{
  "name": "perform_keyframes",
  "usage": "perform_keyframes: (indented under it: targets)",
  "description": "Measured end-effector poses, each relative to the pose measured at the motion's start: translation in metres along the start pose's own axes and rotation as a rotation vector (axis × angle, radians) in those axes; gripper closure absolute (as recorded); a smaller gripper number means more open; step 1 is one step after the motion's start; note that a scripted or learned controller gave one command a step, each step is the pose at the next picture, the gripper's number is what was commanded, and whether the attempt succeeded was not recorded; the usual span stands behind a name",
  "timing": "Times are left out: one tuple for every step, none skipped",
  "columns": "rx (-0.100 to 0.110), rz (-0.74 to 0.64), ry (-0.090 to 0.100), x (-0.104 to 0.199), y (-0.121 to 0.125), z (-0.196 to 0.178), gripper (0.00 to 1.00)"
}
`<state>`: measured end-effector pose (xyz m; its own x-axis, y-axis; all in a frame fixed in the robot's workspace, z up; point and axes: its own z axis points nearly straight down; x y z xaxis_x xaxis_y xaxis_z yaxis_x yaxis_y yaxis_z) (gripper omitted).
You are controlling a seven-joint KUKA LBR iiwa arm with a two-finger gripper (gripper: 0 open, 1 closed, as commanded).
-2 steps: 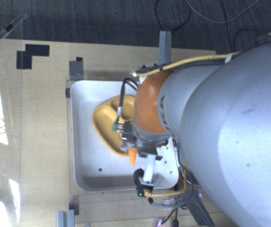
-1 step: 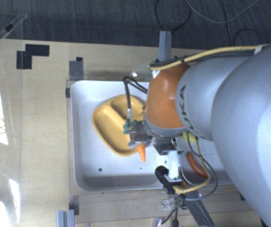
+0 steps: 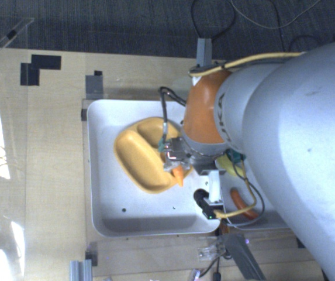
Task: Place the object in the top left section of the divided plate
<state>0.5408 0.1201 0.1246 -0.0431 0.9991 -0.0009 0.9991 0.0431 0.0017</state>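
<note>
floor [image 3: 97, 10]: dark grey carpet | bench [image 3: 50, 174]: pale wood | cables [image 3: 261, 10]: black, looped on carpet

The grey arm [image 3: 296, 157] comes in from the right and takes up most of that side, its thick body slanting from the lower right toward the middle. The orange band [image 3: 205, 113] above the wrist points left and a little downward. Below it, the gripper [image 3: 174, 160] sits at the arm's left tip, with thin cables looping along the wrist.
</note>
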Motion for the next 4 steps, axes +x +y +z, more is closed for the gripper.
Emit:
perform_keyframes:
  targets:
    - [-0.001,-0.072,0.002,0.035,0.003,-0.023,1.0]
    - [-0.001,-0.07,0.001,0.051,0.019,-0.005,1.0]
    - [-0.014,-0.211,-0.001,0.072,-0.007,0.019,1.0]
    - [-0.001,-0.233,0.003,0.093,-0.05,-0.028,1.0]
